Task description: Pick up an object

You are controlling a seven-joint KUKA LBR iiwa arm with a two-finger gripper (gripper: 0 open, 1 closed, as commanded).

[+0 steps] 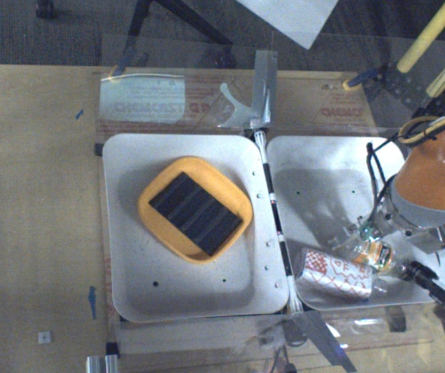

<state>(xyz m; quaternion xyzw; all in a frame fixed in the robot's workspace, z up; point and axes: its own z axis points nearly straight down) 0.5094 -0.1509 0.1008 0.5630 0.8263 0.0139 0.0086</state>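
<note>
Hand [368, 247], grip state unclear, hangs over a crinkly red-and-white patterned packet [335, 273] in right bin [315, 169].

The arm [428, 181] shows a broad orange band, rounded like a dome, with a pale grey ring beneath it at the wrist. Black cables loop out from the wrist along its left side, and a yellow cable curves over the top of the orange part beside another black one. Below the ring the hand [370, 243] is a cluster of small metal and dark parts, too blurred to tell apart. A black piece juts out lower right.
</note>
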